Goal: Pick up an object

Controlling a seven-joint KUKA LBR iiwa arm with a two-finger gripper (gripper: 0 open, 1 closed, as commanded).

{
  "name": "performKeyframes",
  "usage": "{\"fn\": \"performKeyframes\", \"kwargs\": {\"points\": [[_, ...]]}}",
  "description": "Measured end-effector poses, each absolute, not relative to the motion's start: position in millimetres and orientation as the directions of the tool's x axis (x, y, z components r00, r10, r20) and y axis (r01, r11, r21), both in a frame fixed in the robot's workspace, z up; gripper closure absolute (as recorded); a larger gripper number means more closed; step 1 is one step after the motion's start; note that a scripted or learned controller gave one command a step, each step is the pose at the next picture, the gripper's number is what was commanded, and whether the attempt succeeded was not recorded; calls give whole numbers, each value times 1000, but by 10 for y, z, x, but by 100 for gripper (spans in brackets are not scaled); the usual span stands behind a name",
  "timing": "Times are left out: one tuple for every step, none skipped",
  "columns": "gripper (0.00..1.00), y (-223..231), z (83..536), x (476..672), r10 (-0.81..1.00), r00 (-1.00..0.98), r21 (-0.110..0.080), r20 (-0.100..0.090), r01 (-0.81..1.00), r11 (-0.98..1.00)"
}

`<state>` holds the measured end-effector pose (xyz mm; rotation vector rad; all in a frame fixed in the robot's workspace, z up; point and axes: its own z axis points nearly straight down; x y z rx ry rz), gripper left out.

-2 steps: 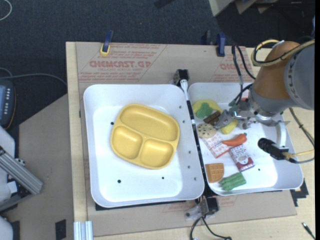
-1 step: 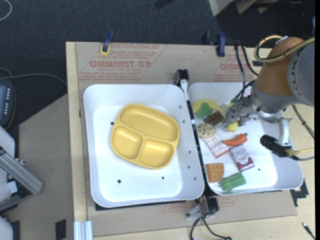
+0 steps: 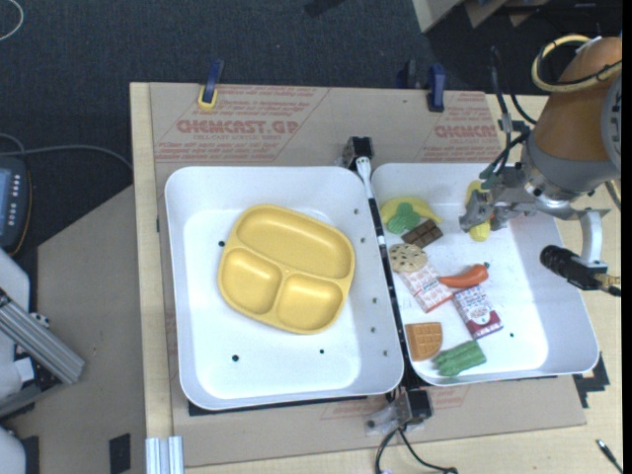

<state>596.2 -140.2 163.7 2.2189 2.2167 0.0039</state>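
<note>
Camera view, seen from above: claw point(image 3: 481, 215) closed around a small yellow object point(image 3: 480, 230), up in the right bin point(image 3: 553, 354), well right of the yellow tray point(image 3: 286, 268).

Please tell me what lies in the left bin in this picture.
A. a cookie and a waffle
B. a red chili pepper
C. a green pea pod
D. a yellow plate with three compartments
D: the yellow divided plate sits alone in the left bin, while the small food items lie in the right bin.
</note>
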Motion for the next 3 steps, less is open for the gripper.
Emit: {"fn": "performKeyframes", "kwargs": {"points": [[100, -1430, 2074, 6005, 1000, 0, 5, -2, 1000, 0], [100, -1431, 2262, 6013, 1000, 0, 4, -1, 1000, 0], [100, -875, 2356, 5875, 1000, -6, -1, 3, 1000, 6]]}}
